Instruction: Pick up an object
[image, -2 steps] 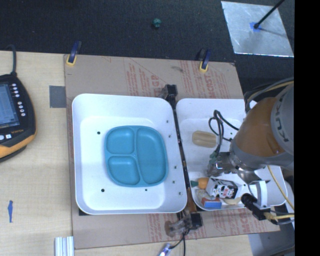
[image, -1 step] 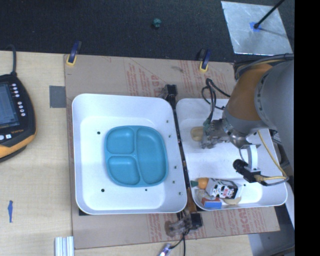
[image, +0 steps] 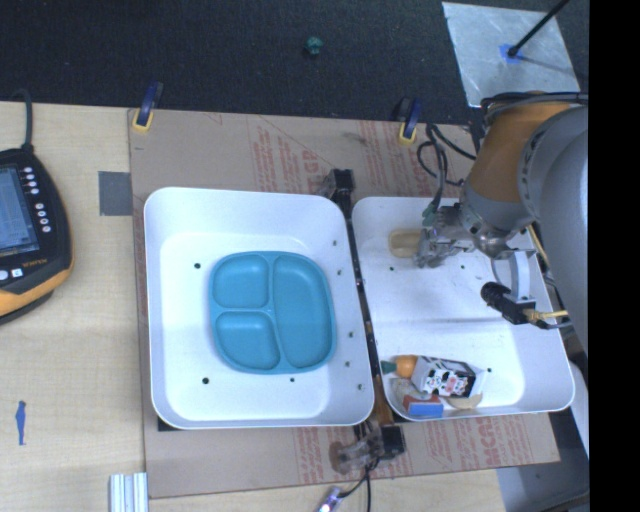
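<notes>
Clutter (image: 437, 386) hugs right bin's (image: 540, 375) near edge; tool (image: 432, 248) over bare floor.

A light wooden bench top (image: 70, 360) fills the lower part of the camera view, and a sheet of brown cardboard (image: 250, 150) with faint red print lies flat on it, held at its far edge by two blue-and-yellow clamps (image: 147, 105). Beyond the bench the floor is dark carpet (image: 220, 50), with a pale grey sheet (image: 495, 45) lying at the upper right and a small green speck (image: 314, 44) near the top middle. A black-and-orange handheld control pendant (image: 25, 235) rests on the wood at the left edge, a patch of grey tape (image: 114, 192) sits just beside the cardboard, and the light is even and soft.
</notes>
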